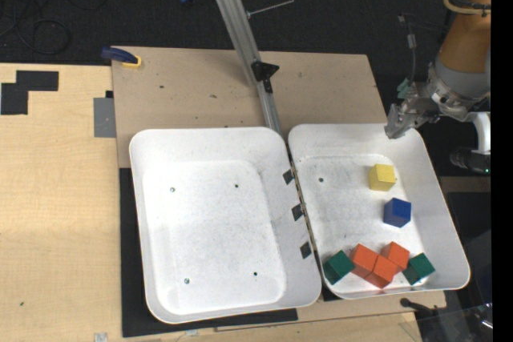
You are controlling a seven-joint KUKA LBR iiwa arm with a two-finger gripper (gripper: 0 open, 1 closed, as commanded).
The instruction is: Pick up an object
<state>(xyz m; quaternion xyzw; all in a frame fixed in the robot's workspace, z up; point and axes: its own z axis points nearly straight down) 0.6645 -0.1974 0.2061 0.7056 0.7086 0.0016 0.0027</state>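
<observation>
Wooden bench (192, 92), two white bins (160, 164) on it, side by side

No readable text, labels, brands or numbers anywhere: none on the bins (210, 142), blocks (383, 177) or counter (56, 172). Possibly markings too small to make out.

Two white bins (210, 146) — six blocks: two green (338, 265), two orange (365, 259), one blue (397, 211), one yellow (382, 176).
</observation>
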